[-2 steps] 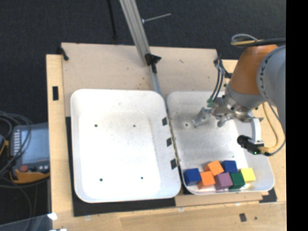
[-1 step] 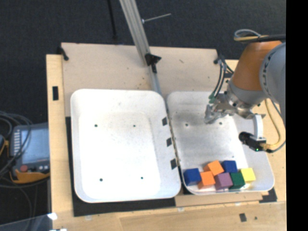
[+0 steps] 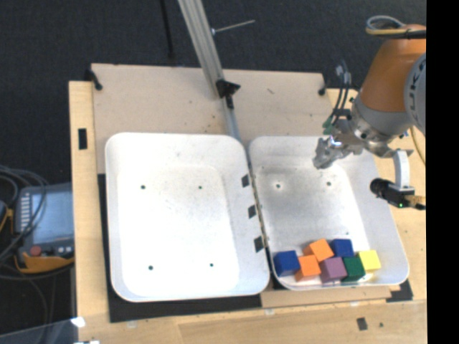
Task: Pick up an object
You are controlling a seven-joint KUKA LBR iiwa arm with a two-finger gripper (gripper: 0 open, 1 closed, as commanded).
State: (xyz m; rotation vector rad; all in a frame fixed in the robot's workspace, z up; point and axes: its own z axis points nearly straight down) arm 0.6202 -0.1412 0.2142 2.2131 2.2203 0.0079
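Note:
Several small coloured blocks lie huddled in the near corner of the right bin [image 3: 301,199]: a blue block [image 3: 286,261], an orange block [image 3: 320,249], a second orange block [image 3: 309,265], a purple block [image 3: 333,268], a green block [image 3: 353,266], a yellow block [image 3: 369,259] and another blue block [image 3: 342,247]. My gripper [image 3: 325,153] hangs over the far right part of that bin, well behind the blocks and apart from them. Nothing shows between its fingers.
The left bin [image 3: 179,213] sits beside the right one, joined by small clips along the shared edge. A slanted aluminium pole [image 3: 204,45] rises from the bench behind the bins. A black cable fitting [image 3: 391,190] sticks out by the right bin's rim.

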